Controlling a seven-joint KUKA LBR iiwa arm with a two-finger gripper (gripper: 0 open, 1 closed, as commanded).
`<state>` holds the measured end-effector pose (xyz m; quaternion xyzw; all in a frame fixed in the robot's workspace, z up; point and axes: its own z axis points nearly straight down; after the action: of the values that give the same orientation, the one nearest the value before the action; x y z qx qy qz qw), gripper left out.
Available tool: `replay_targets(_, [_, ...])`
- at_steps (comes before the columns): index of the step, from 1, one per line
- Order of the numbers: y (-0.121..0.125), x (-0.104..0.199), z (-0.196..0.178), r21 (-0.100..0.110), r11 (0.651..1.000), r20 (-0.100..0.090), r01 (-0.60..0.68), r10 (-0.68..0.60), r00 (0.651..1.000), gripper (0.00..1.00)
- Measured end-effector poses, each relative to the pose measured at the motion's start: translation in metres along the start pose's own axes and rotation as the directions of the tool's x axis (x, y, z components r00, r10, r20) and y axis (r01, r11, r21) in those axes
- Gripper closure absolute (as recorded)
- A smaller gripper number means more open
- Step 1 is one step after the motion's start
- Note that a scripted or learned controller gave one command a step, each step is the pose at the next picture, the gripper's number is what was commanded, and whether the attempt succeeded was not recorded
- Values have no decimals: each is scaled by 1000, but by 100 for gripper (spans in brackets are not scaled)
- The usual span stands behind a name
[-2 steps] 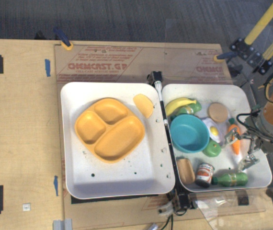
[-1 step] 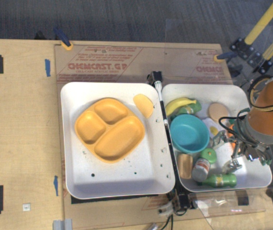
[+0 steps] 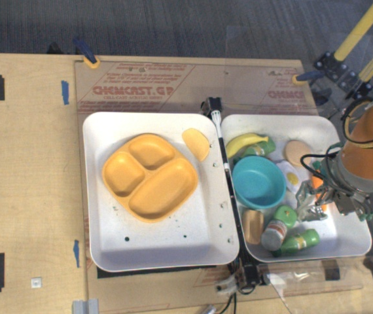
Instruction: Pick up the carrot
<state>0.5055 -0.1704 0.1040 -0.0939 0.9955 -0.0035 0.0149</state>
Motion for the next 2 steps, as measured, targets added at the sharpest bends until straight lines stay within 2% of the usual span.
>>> replay_targets(1, [46,-42,-13,-14,982,-18,187,-187,982,100])
replay_targets(2, [-8,-20,14,-16,926,-10,376,-377,926,100])
